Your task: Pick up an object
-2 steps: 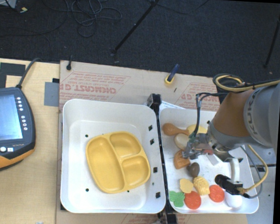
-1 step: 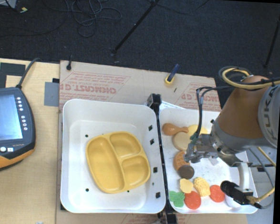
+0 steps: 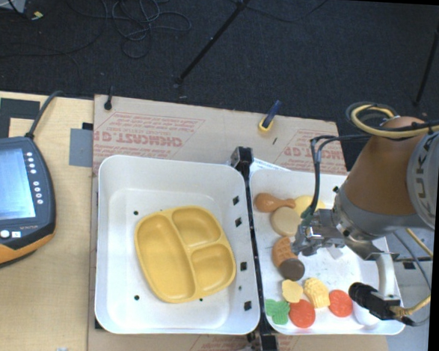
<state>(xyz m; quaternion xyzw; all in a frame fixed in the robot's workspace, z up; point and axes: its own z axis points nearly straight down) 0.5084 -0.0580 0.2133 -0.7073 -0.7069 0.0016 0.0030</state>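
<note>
My gripper (image 3: 310,242) hangs low over the middle of the right bin (image 3: 262,183), among toy foods. Just left of it lies a brown bread-like piece (image 3: 281,250), and a dark brown round piece (image 3: 292,270) sits below that. Behind the gripper lie a cream disc (image 3: 284,221), a brown drumstick shape (image 3: 268,203) and a yellow piece (image 3: 304,206). Along the front of the bin lie a pale yellow piece (image 3: 292,291), a corn cob (image 3: 316,292), two red pieces (image 3: 339,303) (image 3: 302,314) and a green one (image 3: 276,311). The arm hides the bin's right part.
The left bin (image 3: 116,201) holds a yellow divided plate (image 3: 184,252). A black divider (image 3: 247,233) runs between the bins. A tablet-like pendant (image 3: 8,197) lies at the far left of the bench.
</note>
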